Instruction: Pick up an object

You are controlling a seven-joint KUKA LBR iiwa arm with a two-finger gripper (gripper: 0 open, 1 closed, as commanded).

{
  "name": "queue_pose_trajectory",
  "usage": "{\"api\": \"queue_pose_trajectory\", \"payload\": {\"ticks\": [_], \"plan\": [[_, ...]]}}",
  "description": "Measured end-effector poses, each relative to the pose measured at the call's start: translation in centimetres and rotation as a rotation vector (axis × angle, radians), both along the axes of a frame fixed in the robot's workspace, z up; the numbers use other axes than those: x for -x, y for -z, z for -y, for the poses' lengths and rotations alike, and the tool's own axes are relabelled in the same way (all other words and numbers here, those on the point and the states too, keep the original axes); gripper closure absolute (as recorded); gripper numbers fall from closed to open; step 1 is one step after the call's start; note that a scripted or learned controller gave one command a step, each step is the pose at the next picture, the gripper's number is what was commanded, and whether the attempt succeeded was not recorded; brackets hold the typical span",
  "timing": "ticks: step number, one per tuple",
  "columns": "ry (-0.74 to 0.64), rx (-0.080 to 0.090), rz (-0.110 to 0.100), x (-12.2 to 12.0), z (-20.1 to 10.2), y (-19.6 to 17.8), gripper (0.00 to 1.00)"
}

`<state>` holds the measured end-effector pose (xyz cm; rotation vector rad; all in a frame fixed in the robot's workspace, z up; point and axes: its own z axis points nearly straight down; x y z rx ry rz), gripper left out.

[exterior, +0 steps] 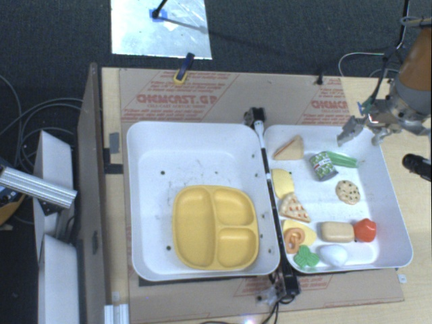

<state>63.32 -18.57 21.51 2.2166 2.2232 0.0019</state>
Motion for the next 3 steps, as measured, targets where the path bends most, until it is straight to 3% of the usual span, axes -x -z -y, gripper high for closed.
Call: {"api": "queue_pose_trajectory", "payload": {"ticks": [1,2,3], "plan": [[-0.002,-0.002,-0.004,-0.1,-2.3,13.7,0.0],[-0.004,0.0,0.003,-0.3,-2.2,11.9,1.0],[-0.01,-0.005,0.006,3.7,-11.8,2.5,1.0]]}}
